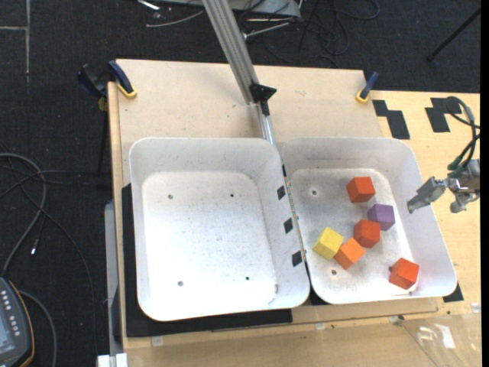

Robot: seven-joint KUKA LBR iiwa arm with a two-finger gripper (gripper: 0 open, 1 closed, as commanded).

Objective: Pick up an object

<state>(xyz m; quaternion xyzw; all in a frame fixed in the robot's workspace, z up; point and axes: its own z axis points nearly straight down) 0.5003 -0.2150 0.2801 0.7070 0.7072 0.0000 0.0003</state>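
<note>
1. We see two shallow white bins side by side on a pale wooden bench (321,98); the left bin (145,205) holds no blocks, and all the blocks lie in the right bin (397,159).
2. In the right bin we count six small blocks. An orange-red block (361,189) sits farthest from us, near the middle of the bin floor.
3. A purple block (381,215) lies just nearer and to the right of it, and a second orange-red block (367,233) touches or almost touches the purple one on its near left side.
4. An orange block (350,253) lies just near and left of that, and a yellow block (328,243) sits beside it on the left; the two appear to touch.
5. A last orange-red block (404,273) lies apart from the cluster, in the near right corner of the bin, against the sloping wall.
6. The gripper (422,198) reaches in from the right at the bin's right rim, above the sloping wall and to the right of the purple block, with nothing between its tips that we can see.
7. We cannot tell whether it is open or closed, as it is small and partly cut by the frame edge.
8. A slanted metal pole (233,40) runs from the far edge down to the gap between the bins, and yellow-tipped clamps (122,82) grip the bench's far corners.
</note>
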